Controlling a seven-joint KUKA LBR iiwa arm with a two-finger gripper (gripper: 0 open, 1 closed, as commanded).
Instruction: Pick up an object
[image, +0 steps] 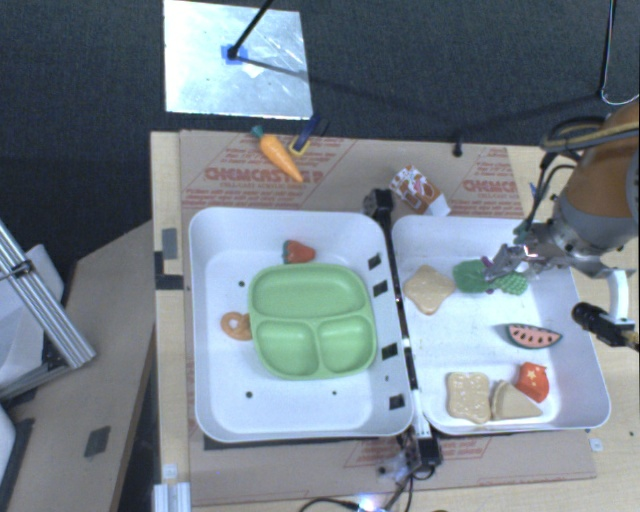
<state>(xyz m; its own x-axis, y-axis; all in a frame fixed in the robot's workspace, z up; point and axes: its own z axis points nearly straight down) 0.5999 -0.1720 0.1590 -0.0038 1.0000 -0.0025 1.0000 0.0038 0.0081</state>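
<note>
Flat toast slices (468, 396) beside glossy watermelon wedge (533, 336); claw (503, 266) over leafy greens (488, 277).

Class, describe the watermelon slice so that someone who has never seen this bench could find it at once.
Start at the right-hand white bin, then look toward its right wall, below the gripper. The watermelon slice lies there alone, above the red tomato-like piece. It is the only wedge with red flesh, dark seeds and a green rind.
</note>
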